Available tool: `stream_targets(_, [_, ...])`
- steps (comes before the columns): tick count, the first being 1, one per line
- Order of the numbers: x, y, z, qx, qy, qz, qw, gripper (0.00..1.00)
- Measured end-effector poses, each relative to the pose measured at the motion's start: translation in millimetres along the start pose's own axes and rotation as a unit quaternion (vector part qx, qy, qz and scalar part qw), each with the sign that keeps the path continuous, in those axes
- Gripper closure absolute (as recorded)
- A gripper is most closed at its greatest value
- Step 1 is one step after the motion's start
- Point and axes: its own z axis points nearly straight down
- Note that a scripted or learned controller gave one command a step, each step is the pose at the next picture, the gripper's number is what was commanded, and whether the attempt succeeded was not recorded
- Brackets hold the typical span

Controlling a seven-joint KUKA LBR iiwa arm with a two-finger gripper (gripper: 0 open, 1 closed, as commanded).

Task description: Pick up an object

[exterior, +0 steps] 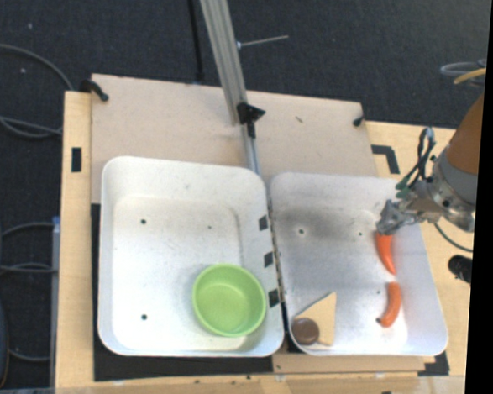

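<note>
The right bin [328, 240] holds two orange carrot-like pieces. One orange piece [385, 252] lies by the right wall, and the other [390, 305] lies below it. A tan wedge [322, 315] and a brown round piece [305, 330] sit at the bin's front edge. My gripper [391, 217] hangs over the right bin's upper right part, directly above the upper tip of the first orange piece. Whether it touches that piece is unclear. A green bowl [228, 298] stands in the left bin [143, 227].
A slanted aluminium post [230, 64] rises from the back of the bench between the bins. The bins' raised rims meet in the middle [269, 252]. Cables hang by the arm at the right [421, 162].
</note>
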Motion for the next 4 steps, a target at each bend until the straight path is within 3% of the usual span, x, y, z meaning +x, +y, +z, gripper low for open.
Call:
stream_targets(1, [54, 9, 5, 0.002, 0.001, -0.002, 1.0, 1.0])
stream_targets(2, [101, 27, -6, 0.001, 0.001, -0.002, 1.0, 1.0])
stream_targets(4, [203, 67, 6, 0.002, 0.001, -0.002, 1.0, 1.0])
